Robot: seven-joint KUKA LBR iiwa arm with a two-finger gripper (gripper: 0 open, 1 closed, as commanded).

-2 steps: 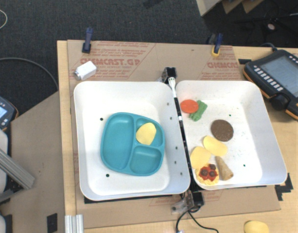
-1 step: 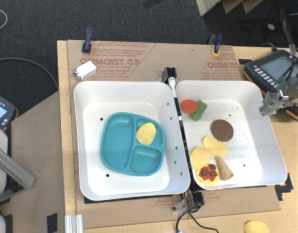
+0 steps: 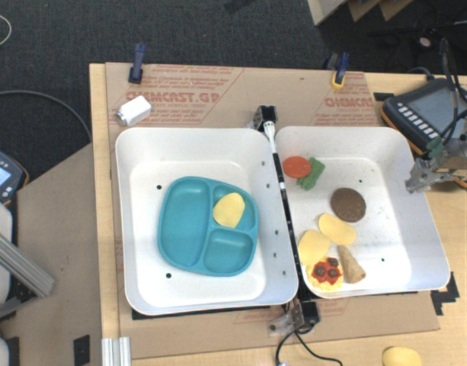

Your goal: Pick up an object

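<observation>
Camera, one, fixed overhead. Looks down on the bench [image 3: 218, 97] at a slant from the near side, so the far edge sits toward the top of the frame. Distance: moderate; both white bins fit whole, left bin [image 3: 134, 227] and right bin [image 3: 416, 235] side by side (dark floor beyond the far edge and at left). Bench edges run slightly skewed to the frame.
</observation>
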